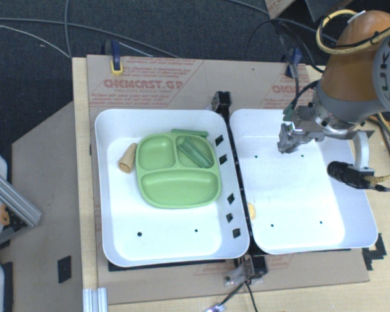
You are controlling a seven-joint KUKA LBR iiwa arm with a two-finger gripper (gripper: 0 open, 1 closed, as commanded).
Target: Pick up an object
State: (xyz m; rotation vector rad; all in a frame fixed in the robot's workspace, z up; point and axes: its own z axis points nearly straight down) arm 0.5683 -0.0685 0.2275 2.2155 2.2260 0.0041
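Camera view: plywood bench [149, 77] on dark carpet [32, 64], cables trailing; pincer [290, 142] over right bin [325, 220], grip state unclear.

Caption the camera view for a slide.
Gripper over right bin; green plate and cone in left bin.

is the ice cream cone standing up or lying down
Lying down: the cone rests on its side on the left bin floor, beside the green plate.
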